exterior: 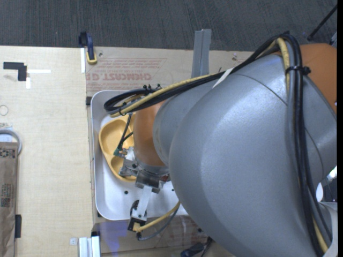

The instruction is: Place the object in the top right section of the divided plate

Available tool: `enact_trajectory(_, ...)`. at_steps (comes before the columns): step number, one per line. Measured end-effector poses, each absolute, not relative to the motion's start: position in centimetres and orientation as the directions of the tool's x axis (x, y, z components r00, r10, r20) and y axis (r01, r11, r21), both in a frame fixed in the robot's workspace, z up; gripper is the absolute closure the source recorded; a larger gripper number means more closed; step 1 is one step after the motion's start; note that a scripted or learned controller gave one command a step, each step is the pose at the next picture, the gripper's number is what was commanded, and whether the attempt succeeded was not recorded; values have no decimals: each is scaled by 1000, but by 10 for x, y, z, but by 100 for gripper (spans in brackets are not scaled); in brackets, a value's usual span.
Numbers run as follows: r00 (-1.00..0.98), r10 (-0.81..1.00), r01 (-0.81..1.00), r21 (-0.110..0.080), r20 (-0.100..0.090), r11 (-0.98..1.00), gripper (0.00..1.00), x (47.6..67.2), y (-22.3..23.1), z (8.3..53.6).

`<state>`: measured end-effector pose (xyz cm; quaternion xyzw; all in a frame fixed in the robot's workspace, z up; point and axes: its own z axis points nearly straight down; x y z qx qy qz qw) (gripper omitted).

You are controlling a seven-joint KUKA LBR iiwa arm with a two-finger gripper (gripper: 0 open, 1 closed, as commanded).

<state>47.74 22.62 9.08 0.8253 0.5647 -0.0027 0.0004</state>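
A yellow divided plate lies in the white bin, toward its left side. Only the plate's left sections show; the rest is hidden under my arm. My gripper hangs low over the plate's lower right edge, below the orange wrist band. The big grey arm covers most of the bin to the right.
A cardboard sheet lies behind the bin, with a grey post rising beyond it. A black and yellow clamp sits at the cardboard's left corner. A brown packet lies at the bench's far left edge.
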Motion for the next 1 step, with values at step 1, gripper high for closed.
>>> enact_trajectory(1, 372, 928, 928, -2, -11, -372, 100, 478, 221, 96)
